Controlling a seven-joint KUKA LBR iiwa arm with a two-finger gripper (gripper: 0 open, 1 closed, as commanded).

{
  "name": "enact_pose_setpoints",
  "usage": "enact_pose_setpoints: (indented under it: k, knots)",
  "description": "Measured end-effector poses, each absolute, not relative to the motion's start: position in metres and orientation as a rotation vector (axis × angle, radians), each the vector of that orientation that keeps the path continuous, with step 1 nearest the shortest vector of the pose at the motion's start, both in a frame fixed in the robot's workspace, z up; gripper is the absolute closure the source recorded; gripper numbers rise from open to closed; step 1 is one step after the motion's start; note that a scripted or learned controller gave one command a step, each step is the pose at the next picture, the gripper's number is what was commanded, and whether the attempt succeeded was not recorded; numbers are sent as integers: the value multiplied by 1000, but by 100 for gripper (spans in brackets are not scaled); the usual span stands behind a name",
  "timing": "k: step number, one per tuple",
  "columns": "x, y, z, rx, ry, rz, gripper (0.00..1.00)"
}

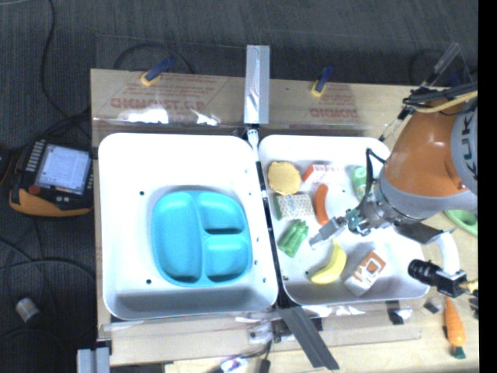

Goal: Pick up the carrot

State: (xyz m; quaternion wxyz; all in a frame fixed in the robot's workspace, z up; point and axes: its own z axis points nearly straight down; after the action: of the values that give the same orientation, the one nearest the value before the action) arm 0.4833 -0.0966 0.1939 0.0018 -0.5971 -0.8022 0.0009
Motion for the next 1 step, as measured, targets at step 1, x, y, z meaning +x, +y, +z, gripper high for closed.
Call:
enact_pose_setpoints:
  k: [1]
  knots:
    - [482, -104, 119, -2143, -2291, 7, 0]
